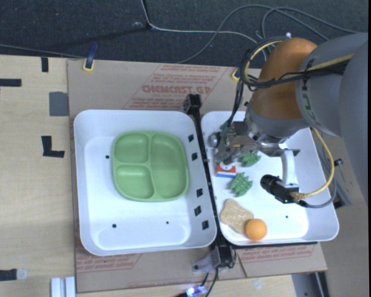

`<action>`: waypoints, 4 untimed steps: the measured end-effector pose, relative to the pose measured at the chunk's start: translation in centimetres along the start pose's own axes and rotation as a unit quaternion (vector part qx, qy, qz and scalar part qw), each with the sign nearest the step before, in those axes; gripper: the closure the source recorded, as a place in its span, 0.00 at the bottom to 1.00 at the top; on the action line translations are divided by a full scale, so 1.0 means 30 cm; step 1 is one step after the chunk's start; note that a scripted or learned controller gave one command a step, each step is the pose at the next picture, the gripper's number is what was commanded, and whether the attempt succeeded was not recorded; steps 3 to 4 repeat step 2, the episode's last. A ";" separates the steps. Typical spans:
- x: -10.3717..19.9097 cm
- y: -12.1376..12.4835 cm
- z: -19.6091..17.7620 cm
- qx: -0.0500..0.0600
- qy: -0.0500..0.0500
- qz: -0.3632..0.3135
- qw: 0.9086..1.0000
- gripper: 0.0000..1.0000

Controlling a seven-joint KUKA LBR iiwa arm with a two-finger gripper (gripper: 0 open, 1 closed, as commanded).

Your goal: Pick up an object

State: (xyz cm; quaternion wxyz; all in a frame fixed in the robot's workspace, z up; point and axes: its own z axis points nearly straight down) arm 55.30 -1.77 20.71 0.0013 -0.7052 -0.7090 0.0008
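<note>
Two-finger metal gripper hangs low over right shallow white bin, above small red-white-blue item; aperture and grasp cannot be determined; round orange ball touches beige sponge

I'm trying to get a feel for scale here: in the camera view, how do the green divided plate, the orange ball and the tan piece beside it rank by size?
Largest to smallest, as they look:
1. Green divided plate, by far.
2. Tan piece, which looks like a bread slice.
3. Orange ball, somewhat smaller than the tan piece.
</note>
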 end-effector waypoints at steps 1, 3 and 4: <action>0.198 -0.041 0.007 0.000 0.000 0.000 1.000 1.00; 0.365 -0.043 -0.047 -0.001 0.000 0.000 1.000 1.00; 0.365 -0.043 -0.047 -0.001 0.000 0.000 1.000 1.00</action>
